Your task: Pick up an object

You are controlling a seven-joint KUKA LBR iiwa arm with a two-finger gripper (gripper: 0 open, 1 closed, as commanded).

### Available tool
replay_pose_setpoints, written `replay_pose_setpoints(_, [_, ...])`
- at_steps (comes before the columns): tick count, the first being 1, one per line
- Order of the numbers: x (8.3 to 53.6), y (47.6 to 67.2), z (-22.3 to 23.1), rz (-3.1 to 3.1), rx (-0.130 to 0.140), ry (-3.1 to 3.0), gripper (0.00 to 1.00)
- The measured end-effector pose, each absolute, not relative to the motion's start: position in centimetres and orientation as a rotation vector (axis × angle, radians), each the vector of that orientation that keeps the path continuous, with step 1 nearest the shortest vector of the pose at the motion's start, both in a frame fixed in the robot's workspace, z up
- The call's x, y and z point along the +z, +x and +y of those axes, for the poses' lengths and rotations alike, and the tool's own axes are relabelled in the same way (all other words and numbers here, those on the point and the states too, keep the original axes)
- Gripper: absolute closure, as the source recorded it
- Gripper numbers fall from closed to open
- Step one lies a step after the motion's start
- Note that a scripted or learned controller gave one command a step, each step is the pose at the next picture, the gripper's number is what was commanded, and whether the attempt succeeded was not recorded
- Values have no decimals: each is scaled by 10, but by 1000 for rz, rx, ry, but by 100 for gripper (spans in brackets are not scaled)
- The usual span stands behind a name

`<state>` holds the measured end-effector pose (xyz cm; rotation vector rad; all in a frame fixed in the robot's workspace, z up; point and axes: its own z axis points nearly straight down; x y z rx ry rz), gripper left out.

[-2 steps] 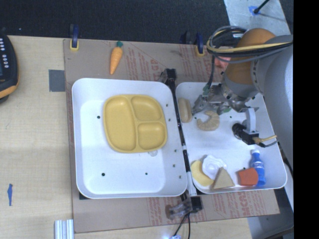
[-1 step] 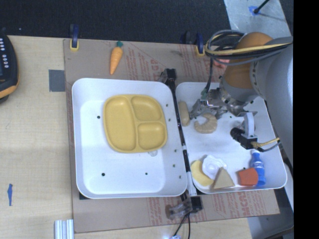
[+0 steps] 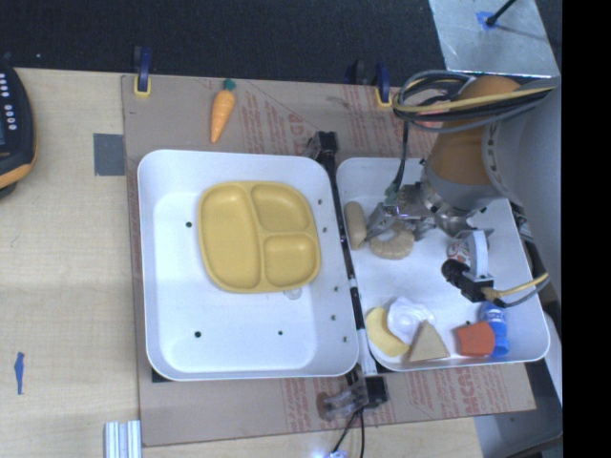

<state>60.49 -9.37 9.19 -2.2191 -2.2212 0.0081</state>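
Note:
My gripper hangs low in the right bin, at its upper left part, just above a round tan cookie-like piece. A beige bread-roll shape lies just left of it by the bin's left wall. Along the bin's front edge lie a yellow slice, a white crumpled object, a tan wedge, a red block and a blue item. The arm's body hides the bin's upper right part.
The left bin holds a yellow divided plate. A toy carrot lies on the brown mat behind the left bin. A black and orange device sits at the far left of the bench. Cables loop over the arm.

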Motion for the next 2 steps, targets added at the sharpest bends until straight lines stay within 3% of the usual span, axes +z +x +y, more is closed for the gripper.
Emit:
replay_pose_setpoints(1, [93, 659, -116, -2231, -1, -2217, 0])
replay_pose_setpoints(2, [92, 643, -93, -2227, 7, -2211, 0])
